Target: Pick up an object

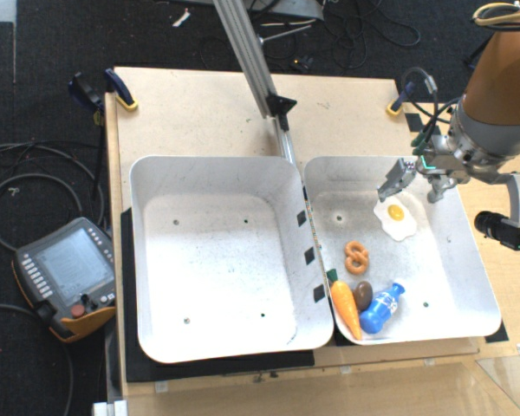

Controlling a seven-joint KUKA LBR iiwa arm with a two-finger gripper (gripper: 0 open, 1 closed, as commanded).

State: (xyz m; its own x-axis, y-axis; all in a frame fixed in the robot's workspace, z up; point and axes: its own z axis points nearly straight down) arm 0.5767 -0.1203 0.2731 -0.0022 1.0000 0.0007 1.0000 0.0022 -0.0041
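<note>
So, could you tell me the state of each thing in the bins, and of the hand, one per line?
Fried egg: flat in the right bin, under the hand.
Pretzel: flat, free.
Carrot: lying by the bin's left wall.
Brown egg: between carrot and bottle.
Blue bottle: on its side.
Hand: open, holding nothing.

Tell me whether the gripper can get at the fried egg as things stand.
Probably yes. The gripper hangs open just above the fried egg in the right bin, nothing lies over the egg, and the pretzel sits apart.
</note>
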